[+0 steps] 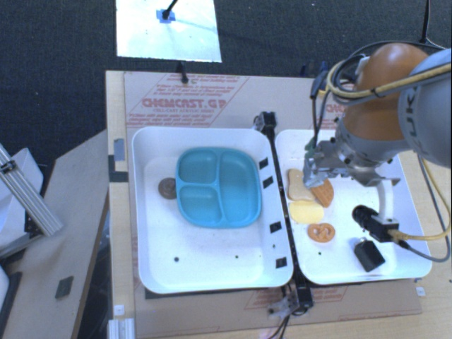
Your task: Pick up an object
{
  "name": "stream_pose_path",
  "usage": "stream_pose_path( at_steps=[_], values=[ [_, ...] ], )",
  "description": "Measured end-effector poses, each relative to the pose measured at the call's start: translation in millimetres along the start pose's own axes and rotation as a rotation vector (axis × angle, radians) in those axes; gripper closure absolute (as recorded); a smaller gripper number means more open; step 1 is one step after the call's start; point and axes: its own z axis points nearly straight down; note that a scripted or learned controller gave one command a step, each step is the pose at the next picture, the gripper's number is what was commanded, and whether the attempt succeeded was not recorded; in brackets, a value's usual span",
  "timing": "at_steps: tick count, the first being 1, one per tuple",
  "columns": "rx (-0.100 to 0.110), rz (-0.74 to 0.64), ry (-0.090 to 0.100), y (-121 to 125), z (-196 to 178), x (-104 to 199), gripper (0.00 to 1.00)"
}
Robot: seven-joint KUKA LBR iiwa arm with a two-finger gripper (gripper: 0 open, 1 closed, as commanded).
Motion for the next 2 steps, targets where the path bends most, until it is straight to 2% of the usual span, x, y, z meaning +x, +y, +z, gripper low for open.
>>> stream_pose_path(
  at_steps=[2],
  values=[
    [0.001, -0.001, 0.001, 31, 10, 96, 1.0]
  ],
)
